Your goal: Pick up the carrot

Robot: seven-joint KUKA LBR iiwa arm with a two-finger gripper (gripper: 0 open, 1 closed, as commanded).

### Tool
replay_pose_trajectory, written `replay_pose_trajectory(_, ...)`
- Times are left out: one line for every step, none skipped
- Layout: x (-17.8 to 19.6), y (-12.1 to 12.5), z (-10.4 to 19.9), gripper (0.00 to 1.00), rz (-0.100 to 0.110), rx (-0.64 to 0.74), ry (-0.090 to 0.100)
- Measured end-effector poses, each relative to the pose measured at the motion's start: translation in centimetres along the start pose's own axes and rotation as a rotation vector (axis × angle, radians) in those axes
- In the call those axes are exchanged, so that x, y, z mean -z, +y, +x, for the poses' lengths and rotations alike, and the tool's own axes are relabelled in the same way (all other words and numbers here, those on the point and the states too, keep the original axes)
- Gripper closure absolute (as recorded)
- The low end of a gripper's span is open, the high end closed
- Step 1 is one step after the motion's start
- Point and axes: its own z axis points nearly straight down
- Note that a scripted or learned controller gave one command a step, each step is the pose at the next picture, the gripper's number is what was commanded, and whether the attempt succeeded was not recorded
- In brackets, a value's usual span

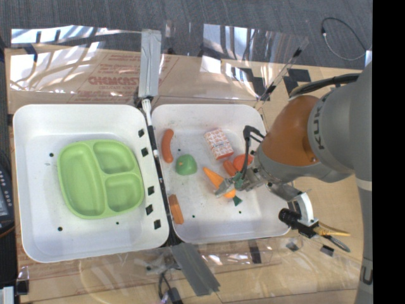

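reaching into the right bin [190, 230] from the right, the gripper [233, 187] sits beside the carrot [213, 176]; its grip cannot be told.

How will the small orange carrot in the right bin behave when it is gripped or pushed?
The small orange tapered carrot looks like a rigid plastic toy, so probably stiff and light. Its smooth cone shape may slip from the jaws. Lying flat on the right white bin, it would likely roll in a curve.

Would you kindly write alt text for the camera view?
The gripper is down in the right bin at a carrot, near a green fruit and a sausage. A green divided plate lies in the left bin.
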Motion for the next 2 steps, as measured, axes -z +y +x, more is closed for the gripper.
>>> replay_pose_trajectory(13.9, 3.2, 7.8, 1.00, -0.001, -0.279, 0.000)
replay_pose_trajectory(15.0, 4.1, 5.1, 1.00, 0.000, -0.253, 0.000)
